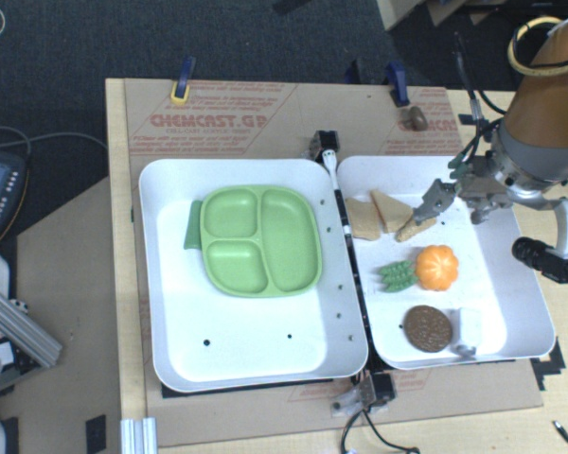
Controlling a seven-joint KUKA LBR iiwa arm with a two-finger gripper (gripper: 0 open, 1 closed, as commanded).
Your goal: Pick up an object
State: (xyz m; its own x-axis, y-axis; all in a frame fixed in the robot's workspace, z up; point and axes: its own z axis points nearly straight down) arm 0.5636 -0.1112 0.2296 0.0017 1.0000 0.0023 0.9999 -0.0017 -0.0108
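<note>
The tool [424, 218] hovers low over the right white bin [521, 301], angled toward the tan wedge-shaped block [383, 211]; its opening cannot be told, nothing visibly gripped.

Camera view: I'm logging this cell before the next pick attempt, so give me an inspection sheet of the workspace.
Surface: two white bins, left bin and right bin, on a board.
Job's things: in the right bin, an orange, green sprig, brown disc and tan wedge.
Clutter: green tray in the left bin.
Grippers: tool over the right bin near the wedge; grip unclear.
Cables: wires at the board's front edge.
Surroundings: dark floor; clamps on the board's far edge.
</note>
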